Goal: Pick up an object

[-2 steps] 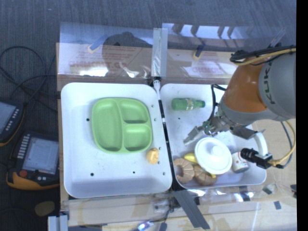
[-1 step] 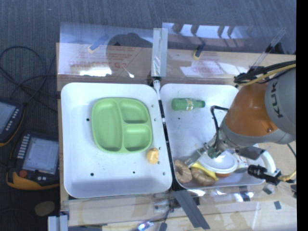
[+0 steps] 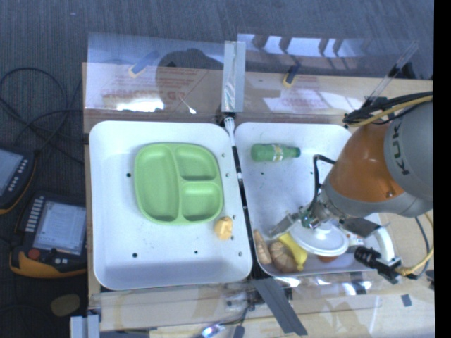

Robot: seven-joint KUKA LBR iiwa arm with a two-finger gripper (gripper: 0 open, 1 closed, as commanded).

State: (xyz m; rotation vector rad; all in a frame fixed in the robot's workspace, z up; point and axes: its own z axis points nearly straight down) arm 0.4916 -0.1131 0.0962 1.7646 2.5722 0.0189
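Gripper [image 3: 308,220] low in right bin [image 3: 310,136], lower right of frame, above banana [image 3: 293,250]; finger state cannot be told.

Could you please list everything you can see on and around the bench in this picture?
White bins: two, white, side by side on the bench.
Divided plate: one, light green, three compartments, in the middle of the left bin.
Small yellow object: one, yellow-orange, left bin, just off the plate's lower right corner.
Bottle: one, green, lying on its side near the far edge of the right bin.
Banana: one, yellow, near front of right bin.
Brown lumpy items: tan-brown, front left corner of right bin; count unclear.
Handheld devices: dark, on the floor left of the bench.
Arm: one, grey with orange band, reaching over the right bin.
Gripper: one, low over the banana.
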